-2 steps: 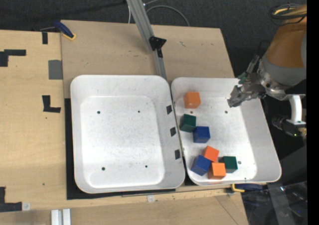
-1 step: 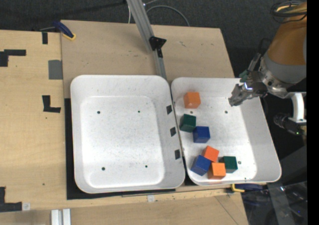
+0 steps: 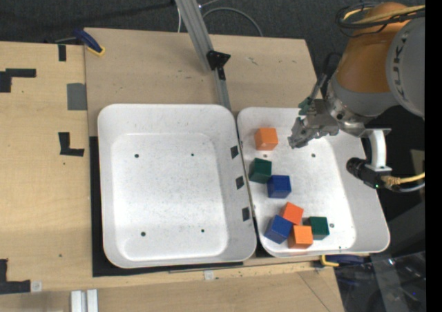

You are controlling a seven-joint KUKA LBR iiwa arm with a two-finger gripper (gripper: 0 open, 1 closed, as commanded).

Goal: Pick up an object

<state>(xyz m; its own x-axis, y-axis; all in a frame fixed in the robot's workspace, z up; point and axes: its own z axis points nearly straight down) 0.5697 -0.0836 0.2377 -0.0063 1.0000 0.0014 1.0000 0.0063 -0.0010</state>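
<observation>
meanwhile the tool (image 3: 298,139) hung low in the right bin (image 3: 345,166), just right of the orange cube (image 3: 266,139) at that bin's upper left, and nothing showed between its tips, though how wide it stood could not be told. to pick well, it seemed wisest to centre over that lone orange cube, which sat apart from the green cube (image 3: 260,170) and blue cube (image 3: 279,186) below, then descend straight. the tool's tips were dark, small and blurred against the arm (image 3: 373,62).
</observation>
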